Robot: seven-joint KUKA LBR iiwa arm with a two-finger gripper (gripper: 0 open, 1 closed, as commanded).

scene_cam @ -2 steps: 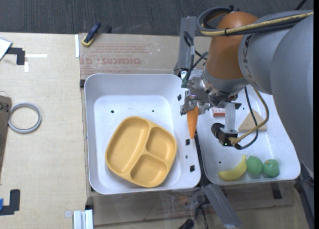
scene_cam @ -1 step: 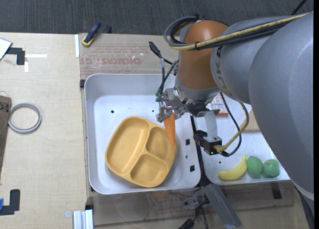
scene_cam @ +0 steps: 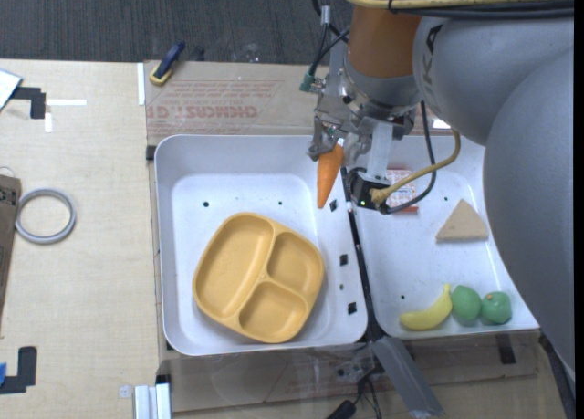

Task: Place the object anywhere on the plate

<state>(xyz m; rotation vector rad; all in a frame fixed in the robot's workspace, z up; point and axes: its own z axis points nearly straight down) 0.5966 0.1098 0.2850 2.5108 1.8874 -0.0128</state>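
While the gripper point(scene_cam: 334, 149) grasps a carrot point(scene_cam: 326, 180) over the left bin point(scene_cam: 173, 225), a divided plate point(scene_cam: 259, 277) lies inside

Below and to the right of the end effector point(scene_cam: 339, 154), a tan wedge point(scene_cam: 462, 224) lies in the right bin point(scene_cam: 497, 262). Farther down sit a banana point(scene_cam: 427, 311), a lime point(scene_cam: 465, 304) and a green apple point(scene_cam: 496, 307), touching in a row. Far left, a tape ring point(scene_cam: 43, 215) rests on the table point(scene_cam: 82, 317).

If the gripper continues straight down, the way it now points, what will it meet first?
Probably the bare floor of the left bin, not the plate. The gripper holds a carrot tip-down, seemingly beyond the plate's rim, though depth is uncertain.
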